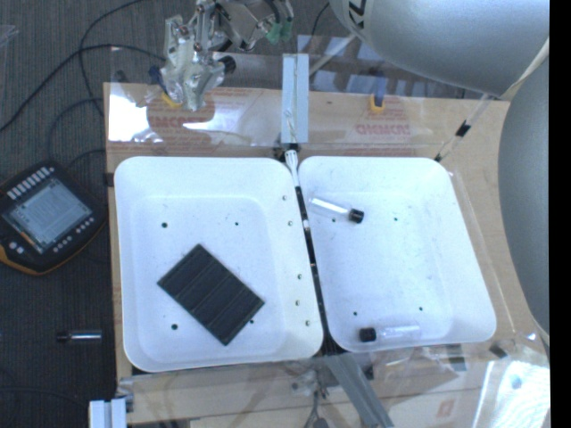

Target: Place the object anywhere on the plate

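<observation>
white bins [125, 239]; clear black-capped tube [336, 209] right bin; gripper [192, 69] grip unclear.

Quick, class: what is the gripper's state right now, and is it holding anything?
Gripper: raised behind the left bin, beyond its far edge; open or closed cannot be told, and nothing is seen held.

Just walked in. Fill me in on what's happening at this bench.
A grey KUKA arm is meant to put an object on the dark plate lying in the left bin. Nothing sits on the plate yet. Two clear tubes with black caps lie in the right bin: one near its top, one by its front edge. The end effector is above the bins' far edge.
</observation>
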`<state>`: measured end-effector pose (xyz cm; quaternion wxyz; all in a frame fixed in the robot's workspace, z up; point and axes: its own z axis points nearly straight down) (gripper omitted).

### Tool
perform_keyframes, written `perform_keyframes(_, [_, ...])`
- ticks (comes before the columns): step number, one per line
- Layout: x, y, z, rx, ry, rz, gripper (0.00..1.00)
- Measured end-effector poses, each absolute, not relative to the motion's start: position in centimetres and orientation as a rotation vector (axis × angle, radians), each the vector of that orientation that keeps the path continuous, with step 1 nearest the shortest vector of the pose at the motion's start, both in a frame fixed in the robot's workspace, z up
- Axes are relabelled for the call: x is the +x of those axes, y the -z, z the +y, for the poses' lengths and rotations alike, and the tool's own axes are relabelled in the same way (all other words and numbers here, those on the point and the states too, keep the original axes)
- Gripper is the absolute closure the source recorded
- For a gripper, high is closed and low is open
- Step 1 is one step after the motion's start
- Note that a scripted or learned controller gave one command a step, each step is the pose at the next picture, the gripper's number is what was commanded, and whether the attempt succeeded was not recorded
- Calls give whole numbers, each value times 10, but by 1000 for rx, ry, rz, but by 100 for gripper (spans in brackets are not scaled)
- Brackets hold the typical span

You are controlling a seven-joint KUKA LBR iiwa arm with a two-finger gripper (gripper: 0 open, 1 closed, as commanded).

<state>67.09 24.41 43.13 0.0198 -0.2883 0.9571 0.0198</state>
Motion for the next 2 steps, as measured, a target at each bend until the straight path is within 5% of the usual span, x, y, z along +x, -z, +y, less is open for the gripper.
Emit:
perform_keyframes(1, [672,-442,245,-890,-68,2964,100])
perform_keyframes(2, [672,-442,245,-891,-68,2965,0])
